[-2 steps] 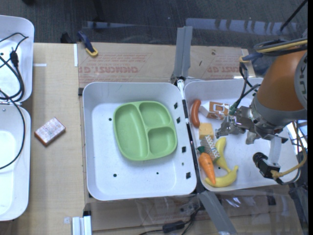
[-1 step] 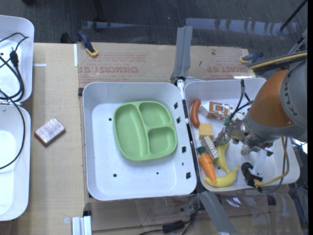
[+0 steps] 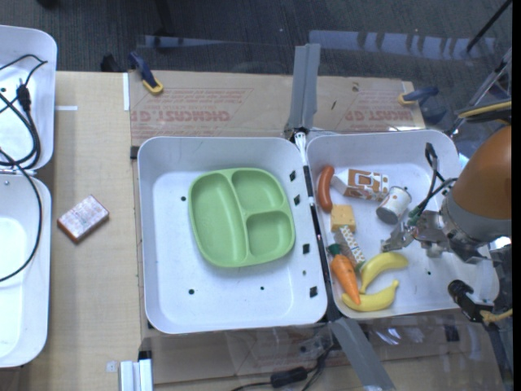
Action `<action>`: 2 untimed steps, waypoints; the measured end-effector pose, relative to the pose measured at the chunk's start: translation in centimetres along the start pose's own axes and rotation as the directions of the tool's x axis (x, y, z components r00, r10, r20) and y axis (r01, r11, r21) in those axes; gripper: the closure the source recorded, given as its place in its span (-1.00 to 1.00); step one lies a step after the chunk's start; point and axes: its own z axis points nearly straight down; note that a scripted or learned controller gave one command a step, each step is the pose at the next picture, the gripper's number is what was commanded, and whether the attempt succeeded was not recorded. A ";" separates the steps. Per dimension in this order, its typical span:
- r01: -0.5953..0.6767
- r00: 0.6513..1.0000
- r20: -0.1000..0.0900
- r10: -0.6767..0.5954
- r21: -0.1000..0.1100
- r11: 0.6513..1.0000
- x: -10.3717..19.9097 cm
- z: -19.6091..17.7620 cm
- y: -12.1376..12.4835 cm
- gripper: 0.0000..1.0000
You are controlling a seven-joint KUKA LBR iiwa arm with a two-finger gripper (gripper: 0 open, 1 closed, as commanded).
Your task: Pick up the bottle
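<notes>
Camera view from above shows two white bins side by side on a bench. Left bin (image 3: 163, 218) holds a green divided plate (image 3: 242, 216). Right bin (image 3: 366, 141) holds the toys. The bottle (image 3: 393, 204), small and pale with a dark end, lies on its side near the bin's centre, tilted toward 2 o'clock. At its 9 o'clock sit a carton (image 3: 364, 184) and a red sausage (image 3: 326, 187). At its 7 o'clock are a cheese block (image 3: 343, 217), a carrot (image 3: 345, 274) and two bananas (image 3: 376, 282).

The grey arm with its orange band enters from 3 o'clock. Its gripper (image 3: 404, 236) hovers just beside the bottle, at the bottle's 5 o'clock; whether the claw is released or clenched cannot be told, and nothing is seen in it.

The bottle looks light, rigid and smooth, so it would likely roll or slip. Grasping across the middle of its body seems safest.
</notes>
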 end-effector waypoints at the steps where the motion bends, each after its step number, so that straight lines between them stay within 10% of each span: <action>1: -0.010 1.000 0.005 0.010 0.015 1.000 14.8 -9.2 -0.7 -1.00; 2: 0.118 0.993 0.004 -0.118 0.017 0.993 15.5 -9.1 -0.7 -1.00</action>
